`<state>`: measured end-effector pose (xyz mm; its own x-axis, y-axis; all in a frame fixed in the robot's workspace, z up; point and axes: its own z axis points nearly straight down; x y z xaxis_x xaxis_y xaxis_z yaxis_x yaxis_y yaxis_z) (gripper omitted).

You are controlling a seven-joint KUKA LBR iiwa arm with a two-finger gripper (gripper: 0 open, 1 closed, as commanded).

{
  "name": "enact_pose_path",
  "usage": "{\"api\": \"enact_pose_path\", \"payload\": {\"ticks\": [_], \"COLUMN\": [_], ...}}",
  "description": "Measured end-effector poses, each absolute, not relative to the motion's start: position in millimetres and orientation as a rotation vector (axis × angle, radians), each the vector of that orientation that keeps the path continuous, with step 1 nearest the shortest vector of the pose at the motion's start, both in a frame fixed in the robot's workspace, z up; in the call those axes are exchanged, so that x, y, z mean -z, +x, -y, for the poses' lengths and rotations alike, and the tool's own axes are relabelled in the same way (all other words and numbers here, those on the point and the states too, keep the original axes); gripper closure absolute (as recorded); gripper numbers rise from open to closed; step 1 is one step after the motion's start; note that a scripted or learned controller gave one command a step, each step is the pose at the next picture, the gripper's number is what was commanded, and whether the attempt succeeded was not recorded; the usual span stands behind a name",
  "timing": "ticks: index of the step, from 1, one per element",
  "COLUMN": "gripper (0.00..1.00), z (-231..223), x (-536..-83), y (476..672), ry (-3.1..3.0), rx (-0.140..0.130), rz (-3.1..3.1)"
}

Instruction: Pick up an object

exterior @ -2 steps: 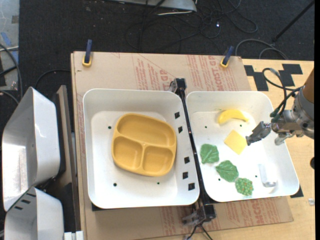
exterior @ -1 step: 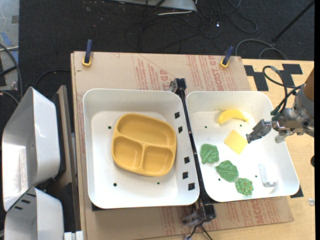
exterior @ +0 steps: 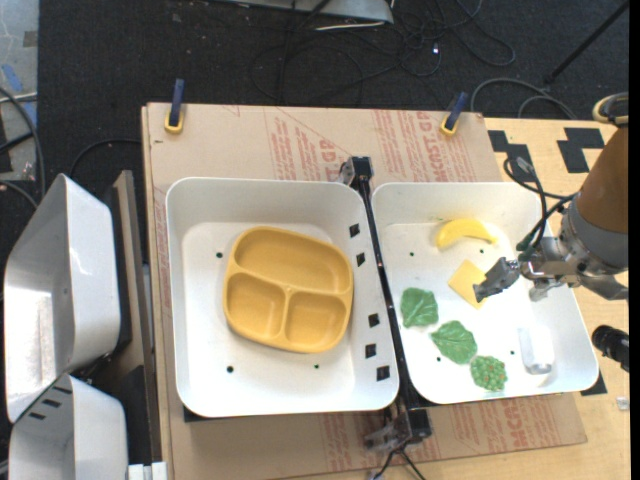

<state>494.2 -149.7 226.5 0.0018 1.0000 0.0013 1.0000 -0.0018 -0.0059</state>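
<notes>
Two bins are being carried by the worktop, and in the right bin (exterior: 560, 363) the pincer (exterior: 494, 280) is being held against the cheese wedge (exterior: 464, 280), nothing being lifted yet and its opening being impossible to tell.

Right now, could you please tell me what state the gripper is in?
Gripper: cannot be told; it sits at the edge of the yellow wedge in the right bin.
</notes>
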Motion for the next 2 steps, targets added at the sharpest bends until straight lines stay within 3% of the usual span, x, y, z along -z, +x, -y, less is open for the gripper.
{"api": "enact_pose_path", "payload": {"ticks": [2], "gripper": [0.00], "z": [144.8], "x": [-117.1], "y": [500.0], "ry": [-2.220], "rx": [-0.003], "rz": [2.217]}}
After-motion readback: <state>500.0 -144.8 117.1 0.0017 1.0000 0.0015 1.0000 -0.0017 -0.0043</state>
